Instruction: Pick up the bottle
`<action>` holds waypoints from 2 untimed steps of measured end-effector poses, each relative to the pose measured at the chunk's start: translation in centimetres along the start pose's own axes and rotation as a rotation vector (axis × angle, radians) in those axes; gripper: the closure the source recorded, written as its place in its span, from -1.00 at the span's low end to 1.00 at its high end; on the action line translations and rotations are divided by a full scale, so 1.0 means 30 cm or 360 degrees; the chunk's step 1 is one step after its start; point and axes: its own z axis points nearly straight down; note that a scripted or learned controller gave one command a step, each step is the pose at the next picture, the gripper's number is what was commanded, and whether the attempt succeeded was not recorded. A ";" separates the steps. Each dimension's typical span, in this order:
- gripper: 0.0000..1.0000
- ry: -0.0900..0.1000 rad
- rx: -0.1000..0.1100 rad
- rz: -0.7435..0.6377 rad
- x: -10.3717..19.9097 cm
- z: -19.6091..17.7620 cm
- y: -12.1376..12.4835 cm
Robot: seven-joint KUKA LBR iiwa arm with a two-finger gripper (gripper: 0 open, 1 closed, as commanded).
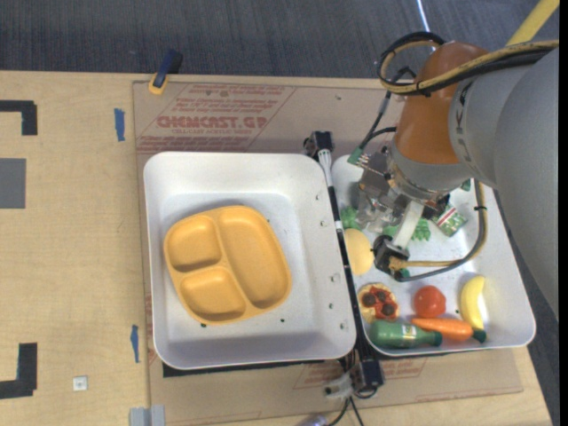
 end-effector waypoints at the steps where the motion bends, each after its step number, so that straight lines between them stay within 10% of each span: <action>1: 1.00 0.0000 0.0002 -0.0685 -0.185 0.033 -0.084; 2: 1.00 0.0000 0.0001 -0.1023 -0.310 0.033 -0.151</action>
